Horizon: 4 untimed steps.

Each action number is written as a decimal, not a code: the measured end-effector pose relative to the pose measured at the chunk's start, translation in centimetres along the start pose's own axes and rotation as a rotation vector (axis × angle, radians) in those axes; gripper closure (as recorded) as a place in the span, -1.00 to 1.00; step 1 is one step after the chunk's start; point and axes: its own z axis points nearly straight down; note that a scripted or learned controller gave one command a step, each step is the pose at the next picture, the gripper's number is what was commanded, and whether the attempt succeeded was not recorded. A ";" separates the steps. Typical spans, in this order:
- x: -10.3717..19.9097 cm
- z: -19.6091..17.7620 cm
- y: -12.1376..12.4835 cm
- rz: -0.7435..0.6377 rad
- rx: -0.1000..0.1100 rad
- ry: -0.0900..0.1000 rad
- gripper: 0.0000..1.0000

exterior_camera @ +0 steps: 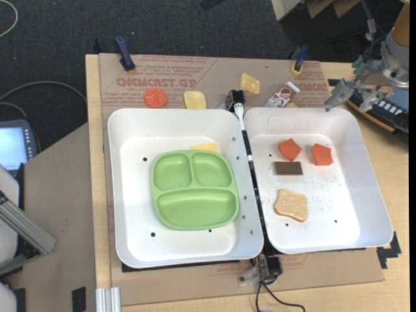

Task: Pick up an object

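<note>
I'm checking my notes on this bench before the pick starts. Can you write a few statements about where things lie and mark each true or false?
1. The green divided plate lies in the left bin. True.
2. The brown rectangular block lies on the green plate. False: it lies in the right bin, below the two orange-red blocks.
3. Two orange-red blocks sit side by side in the right bin. True.
4. The toast-shaped piece lies on the cardboard behind the bins. False: it lies in the right bin, nearer the front than the brown block.
5. The gripper holds an orange-red block. False: it is near the right bin's far right corner, with nothing seen in it.
</note>
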 end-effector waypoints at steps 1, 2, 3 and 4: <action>-3.3 15.0 -5.8 0.004 0.012 0.007 -1.00; 1.6 16.3 -2.3 -0.004 -0.009 -0.004 -1.00; -1.5 16.4 1.5 -0.001 -0.001 0.000 -1.00; -1.4 15.4 1.4 -0.002 -0.004 -0.002 1.00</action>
